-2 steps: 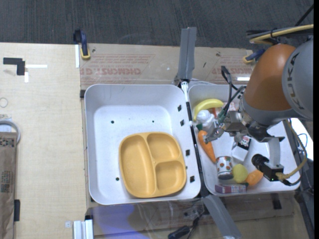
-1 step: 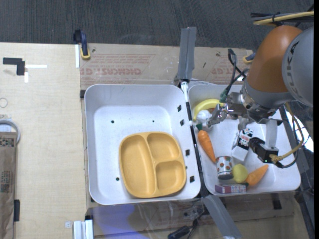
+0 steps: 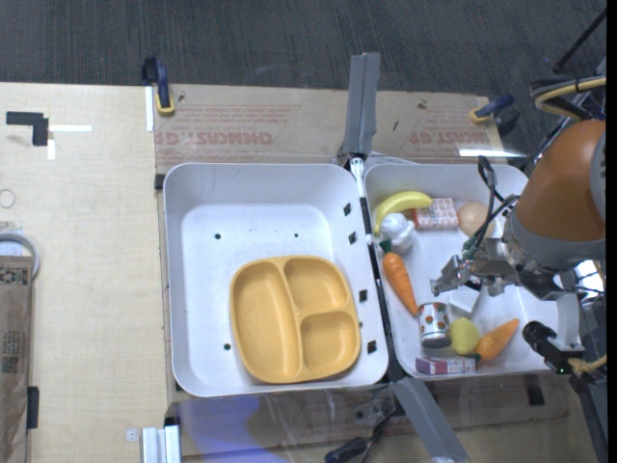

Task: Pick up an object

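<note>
My gripper (image 3: 455, 278) hangs over the middle of the right bin (image 3: 511, 363), on the grey arm with the orange band (image 3: 569, 186). Just below it lie a small can (image 3: 434, 324) and a yellow-green fruit (image 3: 465, 335). To its left lies an orange carrot (image 3: 399, 282). A second orange carrot piece (image 3: 498, 339) and a flat pink box (image 3: 445, 366) lie near the bin's front wall. At the far side are a banana (image 3: 401, 204), a white object (image 3: 394, 228), a pink packet (image 3: 437, 214) and a tan egg-shaped thing (image 3: 471, 219).
The left bin (image 3: 193, 258) holds a yellow divided plate (image 3: 294, 316). A grey divider post (image 3: 362, 104) stands between the bins at the back. Cardboard (image 3: 251, 123) and a wooden bench top (image 3: 77, 287) surround the bins. Cables run along the right.
</note>
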